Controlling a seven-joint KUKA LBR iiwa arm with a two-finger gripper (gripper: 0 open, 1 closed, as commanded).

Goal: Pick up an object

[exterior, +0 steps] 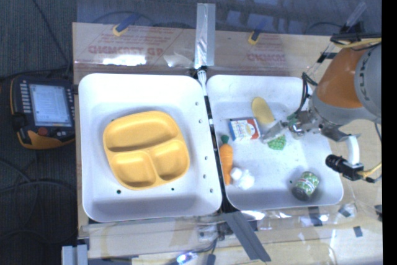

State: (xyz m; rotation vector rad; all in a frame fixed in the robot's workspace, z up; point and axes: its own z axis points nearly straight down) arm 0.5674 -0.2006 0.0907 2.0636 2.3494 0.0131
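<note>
- My pincer [271,131] is low in the right bin [322,195], beside the green broccoli piece [277,143] and below the yellow banana [263,110]
- Whether it grips anything, I cannot tell
- Nearby: small carton [242,129], carrot [226,158], can [305,185]
- Left bin [93,195] holds a yellow tray [146,148]

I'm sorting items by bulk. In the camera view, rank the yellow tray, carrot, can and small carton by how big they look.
1. yellow tray, by far the largest
2. carrot
3. carton and can look alike, so I won't rank them.
</note>
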